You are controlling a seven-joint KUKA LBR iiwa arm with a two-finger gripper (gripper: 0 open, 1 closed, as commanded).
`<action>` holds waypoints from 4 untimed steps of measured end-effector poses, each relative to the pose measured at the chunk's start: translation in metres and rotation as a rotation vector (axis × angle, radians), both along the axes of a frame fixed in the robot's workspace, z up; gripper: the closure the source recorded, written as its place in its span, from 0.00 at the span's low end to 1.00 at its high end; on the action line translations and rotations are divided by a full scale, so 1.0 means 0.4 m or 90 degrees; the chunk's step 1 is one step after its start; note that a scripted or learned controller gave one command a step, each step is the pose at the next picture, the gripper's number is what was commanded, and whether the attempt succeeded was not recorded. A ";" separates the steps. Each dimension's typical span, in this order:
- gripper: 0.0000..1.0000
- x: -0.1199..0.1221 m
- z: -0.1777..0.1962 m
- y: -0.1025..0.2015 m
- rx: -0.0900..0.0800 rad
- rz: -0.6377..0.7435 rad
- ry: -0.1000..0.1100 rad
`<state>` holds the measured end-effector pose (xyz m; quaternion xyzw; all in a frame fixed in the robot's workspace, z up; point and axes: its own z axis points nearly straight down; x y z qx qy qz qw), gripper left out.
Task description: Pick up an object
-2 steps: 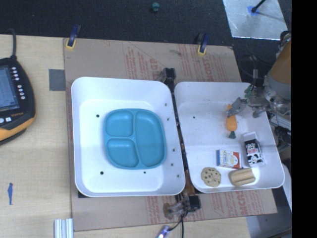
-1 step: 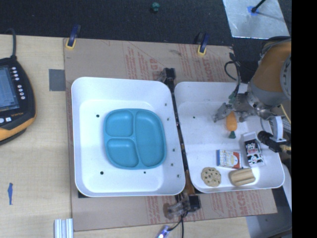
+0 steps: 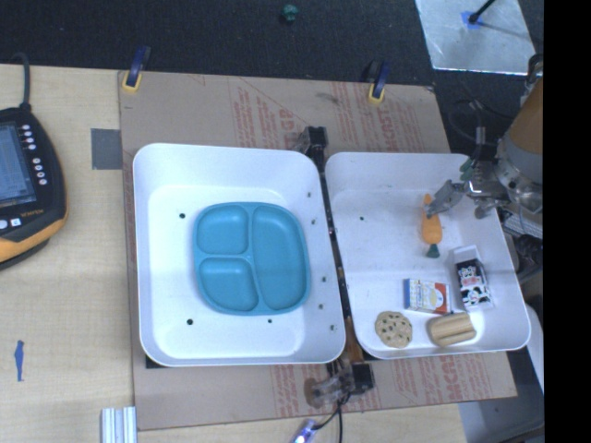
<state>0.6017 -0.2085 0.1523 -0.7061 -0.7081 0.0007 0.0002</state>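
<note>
Gripper (image 3: 459,190): jaws spread open, gripping nothing, over right bin's (image 3: 369,169) far corner.
Carrot (image 3: 431,228): just below-left of jaws, apart.
Long axis: near-to-far, roughly upright.

Bright even light, soft shadows, slight blur

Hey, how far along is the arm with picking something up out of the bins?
Nothing looks picked up yet. The gripper sits low over the right bin, just right of the orange carrot toy, which lies on the bin floor. The cookie, small card, black-and-white carton and wooden block lie there too. Grasping and lifting remain.
</note>
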 end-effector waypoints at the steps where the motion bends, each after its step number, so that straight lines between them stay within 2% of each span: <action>1: 0.00 0.039 -0.153 0.064 0.000 0.002 0.003; 2: 0.00 0.113 0.101 -0.009 0.000 0.002 -0.001; 3: 0.00 0.108 -0.104 -0.006 0.000 0.002 0.002; 4: 0.00 0.049 -0.152 0.047 0.000 0.001 0.002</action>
